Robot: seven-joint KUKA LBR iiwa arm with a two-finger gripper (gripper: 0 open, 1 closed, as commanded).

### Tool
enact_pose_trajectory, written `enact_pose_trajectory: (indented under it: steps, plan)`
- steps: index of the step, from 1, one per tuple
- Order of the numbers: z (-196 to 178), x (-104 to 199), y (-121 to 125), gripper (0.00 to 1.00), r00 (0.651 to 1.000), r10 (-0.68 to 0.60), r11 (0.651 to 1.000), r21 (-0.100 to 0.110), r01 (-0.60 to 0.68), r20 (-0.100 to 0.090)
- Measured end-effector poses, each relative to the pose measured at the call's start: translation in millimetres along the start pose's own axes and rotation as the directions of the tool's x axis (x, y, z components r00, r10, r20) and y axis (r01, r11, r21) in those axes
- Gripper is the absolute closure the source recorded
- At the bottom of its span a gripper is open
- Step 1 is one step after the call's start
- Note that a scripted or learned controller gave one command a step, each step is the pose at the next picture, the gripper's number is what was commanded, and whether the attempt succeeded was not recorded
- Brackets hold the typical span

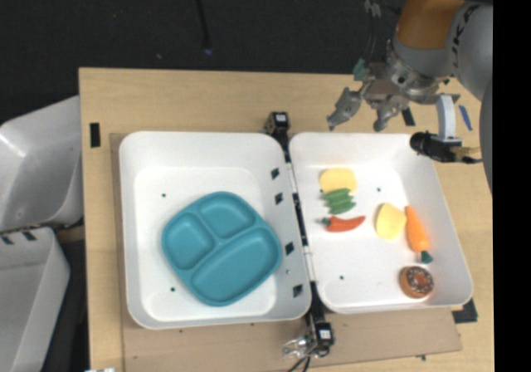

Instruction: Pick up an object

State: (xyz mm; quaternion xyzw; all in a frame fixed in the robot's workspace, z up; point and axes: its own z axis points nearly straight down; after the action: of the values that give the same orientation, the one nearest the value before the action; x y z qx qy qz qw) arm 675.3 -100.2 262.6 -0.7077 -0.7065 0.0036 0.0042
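Observation:
My gripper [362,115] hangs above the far rim of the right bin [373,283], fingers spread apart with nothing between them. Below it in that bin lie a yellow piece [338,178], a green bean pod [338,198] and a red chili [345,223] in a loose column. Further right sit a yellow lemon-like piece [389,222], an orange carrot [416,231] and a brown frosted donut [416,281] near the front right corner. The gripper is well clear of all of them.
The left bin [145,296] holds a teal divided plate [220,247]. A hinge strip with black clips [292,196] joins the two bins. The wooden bench [199,88] shows around them.

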Motion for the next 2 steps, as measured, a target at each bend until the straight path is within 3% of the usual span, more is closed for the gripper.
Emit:
enact_pose_trajectory:
  steps: [1, 2]
  plan:
    - [-7.9, 0.2, 1.9, 0.00, 1.000, -0.001, 1.000, -0.013, 0.001, 0.001]
    - [37.2, 0.8, 10.0, 0.00, 1.000, -0.005, 1.000, -0.010, 0.005, 0.003]
